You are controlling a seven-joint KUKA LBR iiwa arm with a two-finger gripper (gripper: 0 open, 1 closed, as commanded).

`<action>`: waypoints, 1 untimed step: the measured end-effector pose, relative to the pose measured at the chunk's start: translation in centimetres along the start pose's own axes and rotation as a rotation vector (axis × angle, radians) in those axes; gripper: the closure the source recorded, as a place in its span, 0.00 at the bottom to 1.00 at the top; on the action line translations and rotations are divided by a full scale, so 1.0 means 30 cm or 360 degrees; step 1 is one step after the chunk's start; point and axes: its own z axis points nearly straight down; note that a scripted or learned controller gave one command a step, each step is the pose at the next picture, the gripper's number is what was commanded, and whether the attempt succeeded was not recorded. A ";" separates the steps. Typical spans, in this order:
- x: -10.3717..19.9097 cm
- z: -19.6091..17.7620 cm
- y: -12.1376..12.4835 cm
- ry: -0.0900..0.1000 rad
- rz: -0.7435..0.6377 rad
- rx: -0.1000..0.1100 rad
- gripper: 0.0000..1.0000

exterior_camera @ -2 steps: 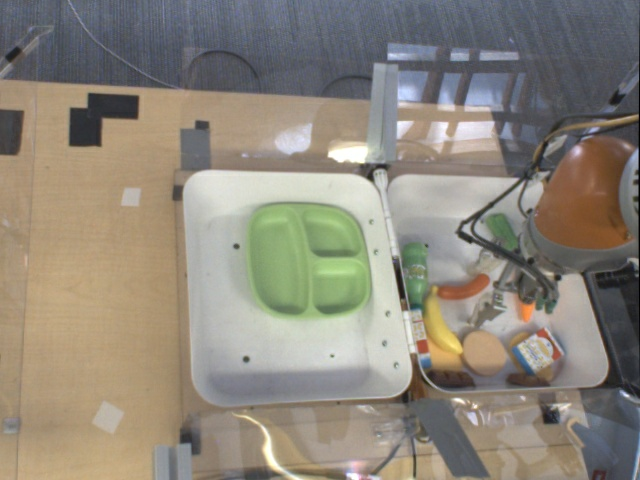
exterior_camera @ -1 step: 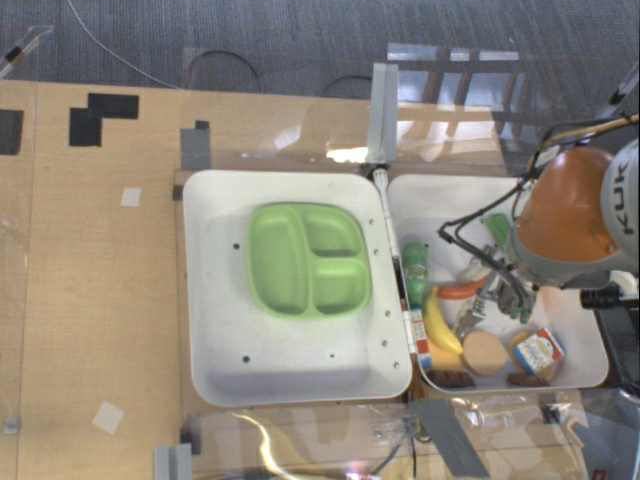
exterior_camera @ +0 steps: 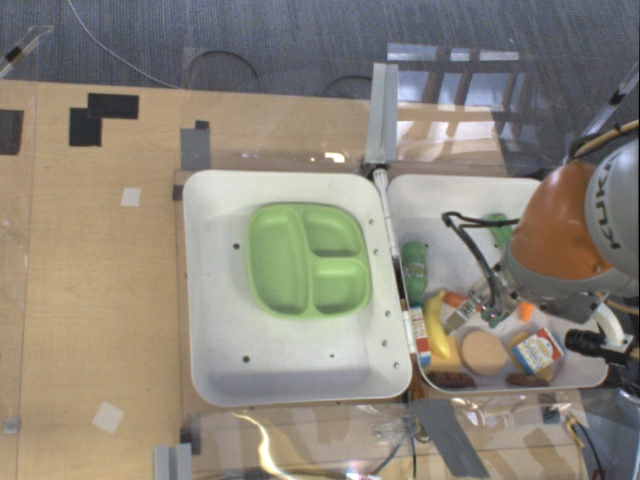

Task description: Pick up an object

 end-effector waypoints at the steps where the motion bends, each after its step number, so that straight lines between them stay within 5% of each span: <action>1: -0.251 -0.581 0.005 0.0038 -0.0170 -0.0014 0.00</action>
